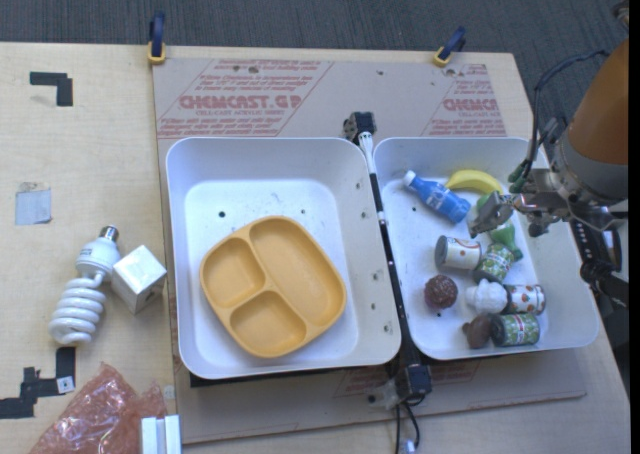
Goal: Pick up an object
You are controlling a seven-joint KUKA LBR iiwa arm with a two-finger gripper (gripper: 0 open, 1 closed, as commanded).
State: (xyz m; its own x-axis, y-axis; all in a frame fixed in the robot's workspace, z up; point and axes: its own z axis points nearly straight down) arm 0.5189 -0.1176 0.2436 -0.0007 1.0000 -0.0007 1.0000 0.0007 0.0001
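Fingers of the gripper (497,210) hang spread and unloaded above the right bin (570,327), poised over a green object (503,239) among cluttered toys.

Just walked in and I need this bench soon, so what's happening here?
A robot arm reaches in from the right, its gripper over the right bin, above a clutter of small items: a blue bottle, a banana, a brown ball and small cans. Nothing is visibly lifted yet. The left bin holds a yellow divided plate. A spiral light bulb lies outside on the bench.
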